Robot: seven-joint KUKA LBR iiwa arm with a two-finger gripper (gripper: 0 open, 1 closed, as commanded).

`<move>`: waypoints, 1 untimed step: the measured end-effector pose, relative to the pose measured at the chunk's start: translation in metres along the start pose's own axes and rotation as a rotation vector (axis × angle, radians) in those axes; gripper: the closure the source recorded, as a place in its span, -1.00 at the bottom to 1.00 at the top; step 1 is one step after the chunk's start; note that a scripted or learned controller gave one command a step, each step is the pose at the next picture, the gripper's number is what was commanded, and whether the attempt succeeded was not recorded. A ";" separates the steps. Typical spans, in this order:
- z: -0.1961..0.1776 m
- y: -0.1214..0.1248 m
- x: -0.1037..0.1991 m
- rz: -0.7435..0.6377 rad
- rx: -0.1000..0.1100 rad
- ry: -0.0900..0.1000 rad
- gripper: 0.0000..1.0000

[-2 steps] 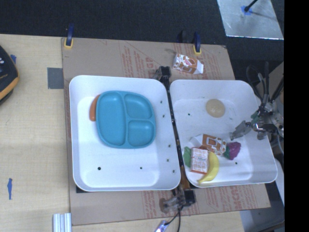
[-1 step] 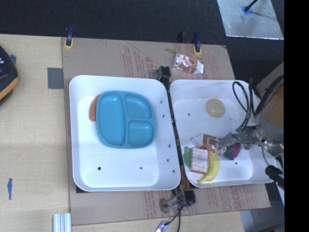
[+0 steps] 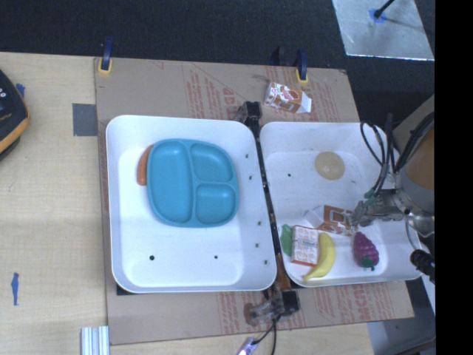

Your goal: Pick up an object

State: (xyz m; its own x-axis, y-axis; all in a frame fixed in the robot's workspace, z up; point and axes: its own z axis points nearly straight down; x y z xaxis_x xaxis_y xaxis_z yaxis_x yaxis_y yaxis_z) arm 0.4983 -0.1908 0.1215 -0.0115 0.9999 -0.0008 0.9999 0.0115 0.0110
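Purple grape bunch (image 3: pixel 365 249) lay near a banana (image 3: pixel 322 258) and packet (image 3: pixel 305 244); jaws' state couldn't be told.

Smooth white plastic bins (image 3: pixel 126 198) on matt brown cardboard (image 3: pixel 185 87), glossy blue tray (image 3: pixel 192 183)

The scene is lit brightly and evenly from above, and only soft, faint shadows are seen inside the left white bin (image 3: pixel 118 198) along its near and left walls. The right white bin (image 3: pixel 295 143) is washed out a little by glare. The whole picture is slightly blurry and grainy, and the dark floor (image 3: pixel 185 13) at the top is left dim.
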 end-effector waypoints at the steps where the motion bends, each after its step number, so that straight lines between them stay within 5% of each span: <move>1: 0.000 0.000 0.000 0.000 0.000 0.000 -1.00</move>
State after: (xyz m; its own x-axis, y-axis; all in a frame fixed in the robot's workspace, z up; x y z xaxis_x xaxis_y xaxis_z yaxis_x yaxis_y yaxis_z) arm 0.4983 -0.1909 0.1213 -0.0111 0.9999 -0.0010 0.9999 0.0111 0.0111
